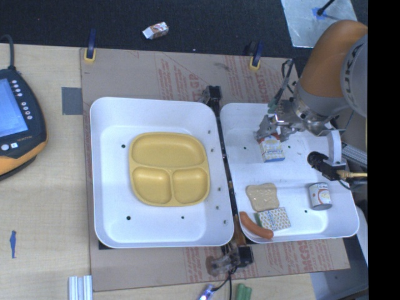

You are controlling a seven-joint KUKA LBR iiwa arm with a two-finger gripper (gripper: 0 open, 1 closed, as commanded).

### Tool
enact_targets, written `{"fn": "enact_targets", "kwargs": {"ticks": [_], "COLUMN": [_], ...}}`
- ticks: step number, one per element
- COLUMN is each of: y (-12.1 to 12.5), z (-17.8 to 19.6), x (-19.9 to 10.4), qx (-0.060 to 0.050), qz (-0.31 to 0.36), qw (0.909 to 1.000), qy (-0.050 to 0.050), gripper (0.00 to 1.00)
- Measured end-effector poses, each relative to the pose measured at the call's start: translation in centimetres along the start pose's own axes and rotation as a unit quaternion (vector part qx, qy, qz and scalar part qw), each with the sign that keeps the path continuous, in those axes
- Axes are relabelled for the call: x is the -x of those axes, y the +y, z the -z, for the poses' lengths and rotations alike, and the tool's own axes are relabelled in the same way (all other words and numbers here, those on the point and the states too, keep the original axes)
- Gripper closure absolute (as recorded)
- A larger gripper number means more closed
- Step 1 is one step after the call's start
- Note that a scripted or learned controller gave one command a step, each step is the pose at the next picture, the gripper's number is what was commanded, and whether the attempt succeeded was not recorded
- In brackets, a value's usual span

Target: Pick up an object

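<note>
I am reaching in from the right and hanging my gripper low over the far part of the right bin, directly above a small white carton with red and blue print. The carton is lying flat on the bin floor, just below and seemingly touching my tool, and I judge it to be what I am going for because I am sitting squarely over it, not over anything else. How far apart my fingers are standing I cannot tell; the metal parts are crowding together from this angle, and I am not seeing the carton lifted or clamped, so I am not claiming a hold. The other candidates are lying nearer the front of the same bin, well apart from me: a slice of toast, a patterned packet touching it, a sausage along the front wall, and a small can standing upright to the right. The left bin is carrying a yellow divided plate at its middle, presumably as a place for things to go. Both bins are resting side by side on cardboard on the desk.
</note>
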State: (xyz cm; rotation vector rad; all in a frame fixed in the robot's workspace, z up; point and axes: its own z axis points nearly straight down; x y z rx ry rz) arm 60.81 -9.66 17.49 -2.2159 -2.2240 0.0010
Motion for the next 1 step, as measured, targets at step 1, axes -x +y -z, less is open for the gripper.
{"fn": "enact_targets", "kwargs": {"ticks": [1], "y": [-1.16], "z": [2.10], "x": [-8.01], "qx": [-0.002], "qz": [0.001], "qw": [1.0000], "qy": [-0.001], "gripper": [1.00]}}
